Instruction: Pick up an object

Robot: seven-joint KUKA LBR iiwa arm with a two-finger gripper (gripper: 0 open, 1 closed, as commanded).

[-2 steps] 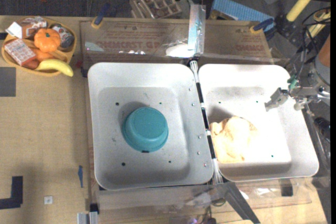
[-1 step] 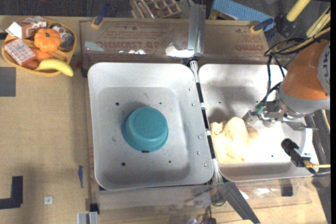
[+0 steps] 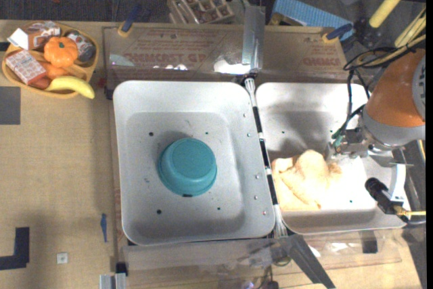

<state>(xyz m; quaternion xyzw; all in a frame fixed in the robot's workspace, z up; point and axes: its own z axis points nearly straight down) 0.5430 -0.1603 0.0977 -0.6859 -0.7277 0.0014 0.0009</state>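
The gripper (image 3: 336, 151) touches the pale yellow cloth (image 3: 302, 177) just to its left; its grasp cannot be told. Further left, 1 teal bowl (image 3: 188, 166). No writing is legible.

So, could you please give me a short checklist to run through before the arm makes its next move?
1. Target in reach: pale yellow cloth lies in the right bin, beside the gripper: ok.
2. Gripper over the cloth's right edge: ok.
3. Cloth between the jaws: cannot tell.
4. Jaws open or shut: cannot tell.
5. Teal bowl upside down in the left bin, away from the arm: ok.
6. Cable near the wrist, free of the bin: cannot tell.
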